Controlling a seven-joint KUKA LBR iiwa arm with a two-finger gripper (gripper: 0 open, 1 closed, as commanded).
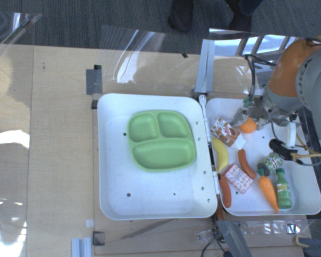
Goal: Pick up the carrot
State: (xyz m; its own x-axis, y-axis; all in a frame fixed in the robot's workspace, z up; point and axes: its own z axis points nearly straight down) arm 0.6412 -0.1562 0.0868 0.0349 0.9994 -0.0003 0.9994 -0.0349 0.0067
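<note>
The carrot [268, 192] lies in the right bin [310, 208], near its front. It is orange, its green top points to the back, and a green bottle [282, 188] lies along its right side. My gripper [250, 115] hangs over the back of the same bin, just above a small orange fruit [248, 126] and well behind the carrot. The wrist covers the fingers.
Also in the right bin are a banana [220, 153], two red sausages [246, 164] [225, 191], two snack packets [225, 131] [238, 178] and a small can [273, 162]. The left bin [112, 197] holds a green divided plate [161, 141].
</note>
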